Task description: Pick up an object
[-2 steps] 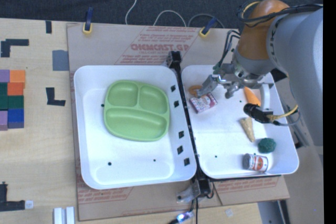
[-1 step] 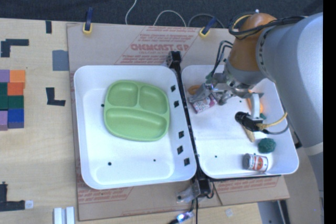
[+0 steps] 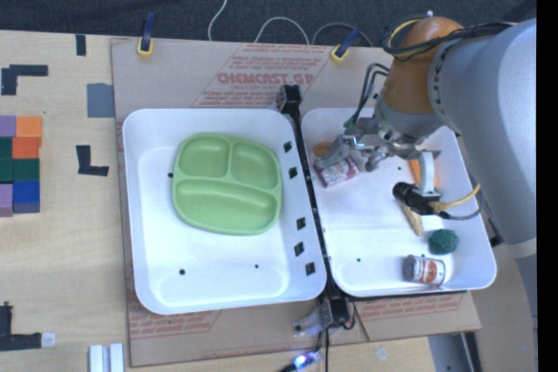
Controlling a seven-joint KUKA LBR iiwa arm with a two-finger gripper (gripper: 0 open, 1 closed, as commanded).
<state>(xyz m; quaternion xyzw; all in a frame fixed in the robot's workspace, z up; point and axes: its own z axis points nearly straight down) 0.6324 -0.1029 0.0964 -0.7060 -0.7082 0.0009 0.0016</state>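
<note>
The gripper is hanging low in the right bin, its fingers closing on a pink packet by the bin's left wall. A green plate is lying in the left bin.

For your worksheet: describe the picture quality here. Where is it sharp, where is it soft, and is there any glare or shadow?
Camera view: even, soft light; the green plate is fairly sharp; the left bin has mild white glare washing out its floor; the arm looms large and slightly blurred; small items near the claw are hard to resolve; shadows are faint.
</note>
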